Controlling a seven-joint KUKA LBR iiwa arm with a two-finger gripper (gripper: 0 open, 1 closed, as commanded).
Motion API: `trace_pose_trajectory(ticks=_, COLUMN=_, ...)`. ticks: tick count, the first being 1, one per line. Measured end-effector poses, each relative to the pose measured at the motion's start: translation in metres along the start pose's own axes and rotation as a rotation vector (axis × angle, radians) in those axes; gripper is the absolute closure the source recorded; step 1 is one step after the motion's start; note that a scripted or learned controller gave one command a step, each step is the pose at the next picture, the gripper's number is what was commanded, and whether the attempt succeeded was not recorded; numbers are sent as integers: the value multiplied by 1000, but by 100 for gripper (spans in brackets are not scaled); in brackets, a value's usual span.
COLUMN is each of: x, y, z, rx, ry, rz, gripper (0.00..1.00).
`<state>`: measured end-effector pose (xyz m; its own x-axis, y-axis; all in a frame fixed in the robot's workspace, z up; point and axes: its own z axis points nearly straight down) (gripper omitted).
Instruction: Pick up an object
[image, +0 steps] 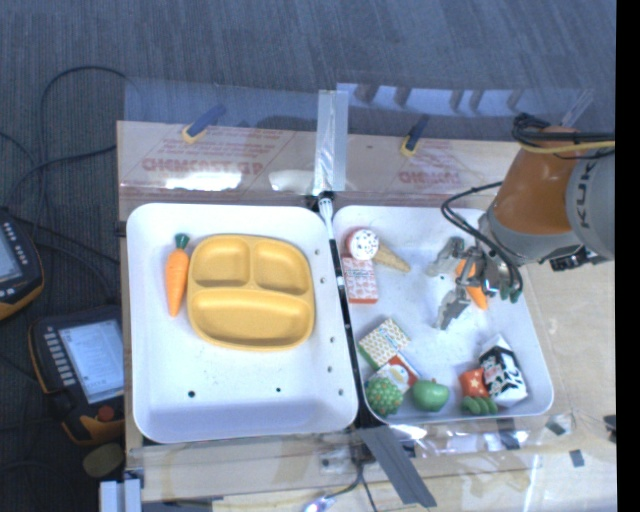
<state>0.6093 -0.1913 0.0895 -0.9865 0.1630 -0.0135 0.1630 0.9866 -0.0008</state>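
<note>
Left bin (150, 400): shallow white plastic tray holding a yellow three-compartment plastic plate (250, 290), with an orange toy carrot with green top (177, 278) lying just beside the plate's left edge. Not in play for this reach.

Right bin (540, 340): clutter. Near the divider, a toy ice-cream cone with a white sprinkled scoop (370, 247), touching a small red-and-white carton (360, 280) below it. Further down, a checked red-and-green snack box (383, 342), a second small box with red print (400, 372), a green round toy vegetable (385, 395) and a green lime-like piece (430, 396), all packed close. In the bottom right corner, a red toy pepper or strawberry (473, 385) against a black-and-white cow-pattern carton (500, 372).

Gripper (462, 287): over the right-centre of the right bin, fingers spread apart, with a small orange piece (476, 292) right at them. Can't tell if that's a toy between the fingers or part of the tool, so I wouldn't call it a hold.

Risks, my read:
- If the orange piece is the target, it's small and sits off to one finger's side; closing could nudge it out instead of clamping it.
- If it's nothing, the fingers are above bare bin floor and close on air.
- The nearest real candidates are well apart from the gripper, so no lucky catch.
- Bottom cluster is tight; a descent there would likely wedge between two items or drag a neighbour.
</note>
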Motion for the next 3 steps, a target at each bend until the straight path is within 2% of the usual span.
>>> trace_pose_trajectory(ticks=1, x=-1, y=0, z=-11, rx=4, ry=-3, rz=-1, gripper=100)
trace_pose_trajectory(ticks=2, x=-30, y=45, z=-136, rx=1, ry=12, rz=238, gripper=100)
trace_pose_trajectory(ticks=3, x=52, y=59, z=-10, rx=0, ry=11, rz=37, gripper=100)
